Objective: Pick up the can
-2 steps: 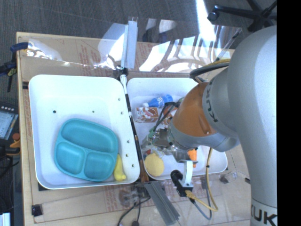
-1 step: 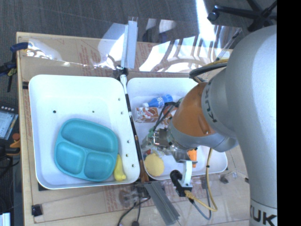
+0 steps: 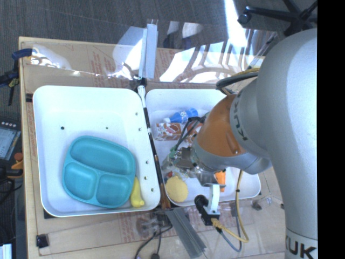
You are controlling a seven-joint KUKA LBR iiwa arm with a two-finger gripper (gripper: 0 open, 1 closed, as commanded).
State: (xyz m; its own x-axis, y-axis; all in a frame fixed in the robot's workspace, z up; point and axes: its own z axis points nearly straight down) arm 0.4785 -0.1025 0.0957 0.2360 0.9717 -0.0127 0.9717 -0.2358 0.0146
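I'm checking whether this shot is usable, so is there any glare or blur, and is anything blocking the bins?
Camera view: strong window glare streaks the clear sheet behind the bins; the grey arm with its orange band covers much of the right white bin; the turquoise divided plastic tray in the left white bin looks sharp and evenly lit.

A large grey robot arm [image 3: 294,117] fills the right side of the overhead view, reaching in from the right edge and bending downward toward the left. Its broad, rounded upper casing takes up much of the frame. Below it, an orange band [image 3: 218,131] wraps the arm just above the wrist. The wrist section [image 3: 207,169] beneath the band is grey and points down and to the left. Thin cables run along the wrist. The claw's end is too cluttered to make out.
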